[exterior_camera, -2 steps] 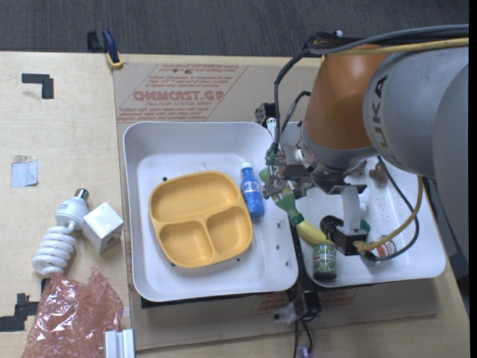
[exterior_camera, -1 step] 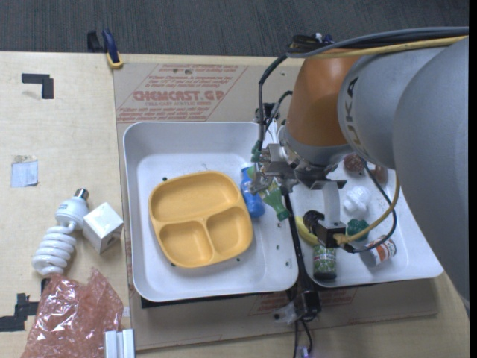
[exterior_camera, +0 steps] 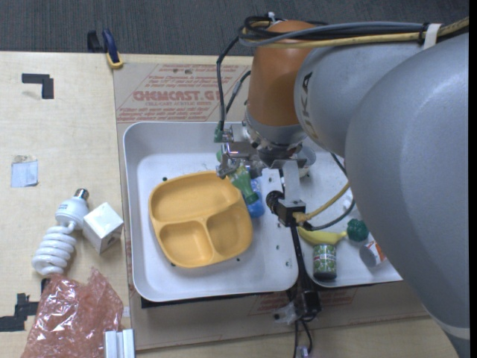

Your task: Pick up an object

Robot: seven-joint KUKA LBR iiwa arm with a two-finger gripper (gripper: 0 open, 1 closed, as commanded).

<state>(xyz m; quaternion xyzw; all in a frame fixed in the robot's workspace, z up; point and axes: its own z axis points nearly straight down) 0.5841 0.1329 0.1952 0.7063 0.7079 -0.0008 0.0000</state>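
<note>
My gripper point(exterior_camera: 235, 162) hangs low over the back right part of the left bin point(exterior_camera: 138, 200), below the orange wrist band. Directly under it lie a green object point(exterior_camera: 243, 180) and a blue object point(exterior_camera: 256, 202), both pressed against the right edge of a yellow divided plate point(exterior_camera: 201, 218). The gripper's body hides the top of the green object, and I cannot tell whether the two touch. In the right bin point(exterior_camera: 387, 276) lie a yellow banana point(exterior_camera: 324, 237), a small jar with a green label point(exterior_camera: 326, 261), a dark green item point(exterior_camera: 357, 230) and a white tube point(exterior_camera: 371, 253).
The grey arm covers most of the right bin. On the bench left of the bins lie a spiral light bulb point(exterior_camera: 58, 239), a white cube point(exterior_camera: 103, 226) and a crumpled pink bag point(exterior_camera: 71, 313). A blue clamp point(exterior_camera: 112, 51) sits at the cardboard's back corner.
</note>
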